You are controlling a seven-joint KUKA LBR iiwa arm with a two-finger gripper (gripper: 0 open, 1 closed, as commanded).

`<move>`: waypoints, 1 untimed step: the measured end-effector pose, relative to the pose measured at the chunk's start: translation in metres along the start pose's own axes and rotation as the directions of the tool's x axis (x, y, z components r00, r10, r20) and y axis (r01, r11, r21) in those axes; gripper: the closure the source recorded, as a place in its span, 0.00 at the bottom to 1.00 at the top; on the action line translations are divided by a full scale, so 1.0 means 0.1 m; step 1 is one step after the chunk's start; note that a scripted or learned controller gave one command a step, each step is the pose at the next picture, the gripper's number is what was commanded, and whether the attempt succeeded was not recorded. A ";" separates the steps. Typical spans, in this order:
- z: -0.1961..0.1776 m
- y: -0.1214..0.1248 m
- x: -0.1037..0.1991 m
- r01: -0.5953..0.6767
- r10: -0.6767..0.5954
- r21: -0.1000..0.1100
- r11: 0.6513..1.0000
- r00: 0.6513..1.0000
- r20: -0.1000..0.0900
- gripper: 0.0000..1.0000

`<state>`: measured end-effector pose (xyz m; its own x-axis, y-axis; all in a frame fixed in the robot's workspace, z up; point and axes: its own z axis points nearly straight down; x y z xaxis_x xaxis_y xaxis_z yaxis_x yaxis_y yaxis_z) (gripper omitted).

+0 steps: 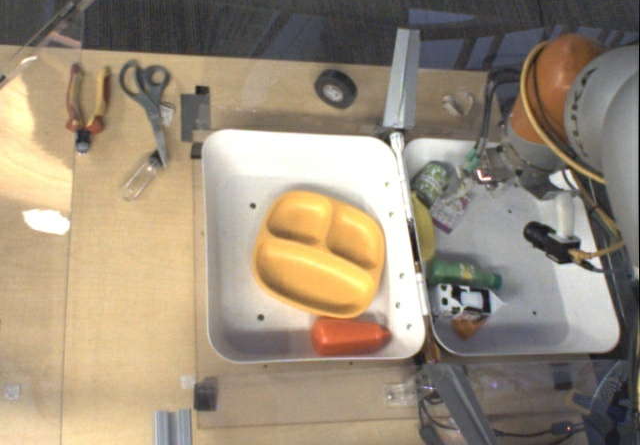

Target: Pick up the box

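A small black-and-white box (pixel 463 300) lies near the front left of the right bin (pixel 590 333). A green tube-shaped thing (pixel 465 276) lies just behind it, and an orange-brown piece (pixel 467 325) sits in front of it. My gripper (pixel 488 173) hangs over the back of the right bin, well behind the box and apart from it, under the grey arm with its orange band (pixel 553 83). Nothing shows between the gripper and the box.
A green can (pixel 432 179) and a crumpled wrapper (pixel 452 210) lie at the right bin's back left, and a yellow thing (pixel 424 233) rests along its left wall. The left bin (pixel 225 233) holds a yellow divided dish (pixel 320 251) and an orange-red item (pixel 349 336). Scissors (pixel 150 98), pliers (pixel 85 103) and a tape roll (pixel 336 87) lie on the bench.
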<state>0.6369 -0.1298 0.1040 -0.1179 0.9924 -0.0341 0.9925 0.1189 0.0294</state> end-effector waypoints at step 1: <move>0.05 -0.10 0.37 0.151 -0.151 -0.004 0.988 0.988 -0.023 0.00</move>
<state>0.6225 -0.0942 0.0975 -0.2675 0.9634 -0.0153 0.9631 0.2678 0.0274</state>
